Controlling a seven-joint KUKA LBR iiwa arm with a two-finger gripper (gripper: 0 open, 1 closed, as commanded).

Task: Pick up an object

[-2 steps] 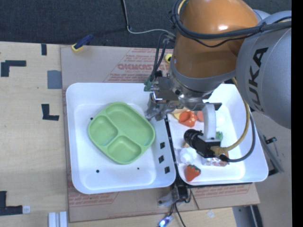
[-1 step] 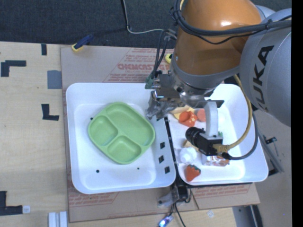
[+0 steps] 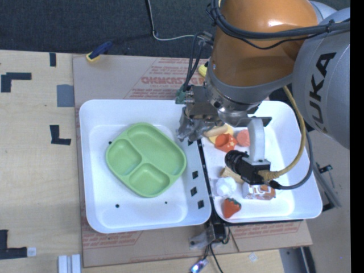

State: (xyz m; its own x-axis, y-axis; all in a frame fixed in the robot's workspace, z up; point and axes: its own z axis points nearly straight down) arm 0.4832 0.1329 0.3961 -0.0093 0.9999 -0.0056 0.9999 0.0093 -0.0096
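Note:
My gripper (image 3: 189, 131) hangs low over the divider between the two bins, at the right bin's upper left corner, under the big orange wrist (image 3: 261, 33). Just to its right lie a yellow wedge (image 3: 218, 132), an orange-red piece (image 3: 224, 142) and a red piece (image 3: 243, 137). Lower in the right bin (image 3: 296, 206) are a white lump (image 3: 226, 186), a red strawberry (image 3: 230, 207) and a red-and-white packet (image 3: 260, 193). Nothing can be seen held in the gripper.
A green divided plate (image 3: 146, 158) lies in the left bin (image 3: 94, 152). A black fitting with a yellow cable (image 3: 244, 168) hangs from the arm over the right bin. The arm's body hides that bin's upper part. Brown cardboard (image 3: 142, 78) lies beneath both bins.

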